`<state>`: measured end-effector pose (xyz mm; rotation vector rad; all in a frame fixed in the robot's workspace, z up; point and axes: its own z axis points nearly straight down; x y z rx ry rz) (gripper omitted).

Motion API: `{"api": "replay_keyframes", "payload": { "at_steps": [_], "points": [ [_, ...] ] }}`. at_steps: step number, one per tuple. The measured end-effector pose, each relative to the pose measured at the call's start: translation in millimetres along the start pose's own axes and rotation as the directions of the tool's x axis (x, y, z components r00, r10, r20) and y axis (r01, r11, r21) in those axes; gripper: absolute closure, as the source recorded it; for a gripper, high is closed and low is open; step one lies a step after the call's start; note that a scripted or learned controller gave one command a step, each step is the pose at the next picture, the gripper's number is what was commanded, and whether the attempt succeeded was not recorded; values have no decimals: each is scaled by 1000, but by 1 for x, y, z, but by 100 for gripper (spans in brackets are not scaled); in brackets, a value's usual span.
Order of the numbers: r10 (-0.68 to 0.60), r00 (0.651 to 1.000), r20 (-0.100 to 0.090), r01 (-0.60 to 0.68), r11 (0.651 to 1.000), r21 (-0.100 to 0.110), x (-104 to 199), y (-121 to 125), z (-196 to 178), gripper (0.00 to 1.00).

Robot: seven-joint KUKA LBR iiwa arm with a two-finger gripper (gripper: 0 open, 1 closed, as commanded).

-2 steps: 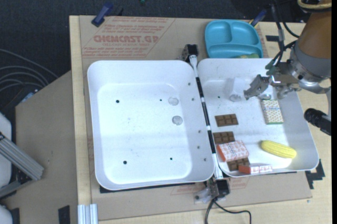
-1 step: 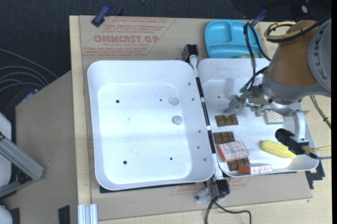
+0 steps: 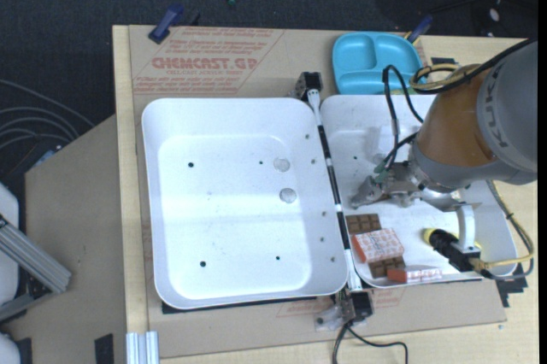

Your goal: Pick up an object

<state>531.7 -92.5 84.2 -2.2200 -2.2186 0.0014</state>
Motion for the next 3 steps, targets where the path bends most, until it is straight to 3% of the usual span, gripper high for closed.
{"api": "replay_keyframes", "payload": {
  "at_steps": [1, 2, 3],
  "points": [
    [1, 1000, 1, -1, 1000, -2, 0, 0, -10, 100],
    [-1, 1000, 1, 1, 1000, -3, 37, -53, -143, 100],
    [-1, 1000, 1, 1, 1000, -2, 37, -53, -143, 0]
  ]
}}
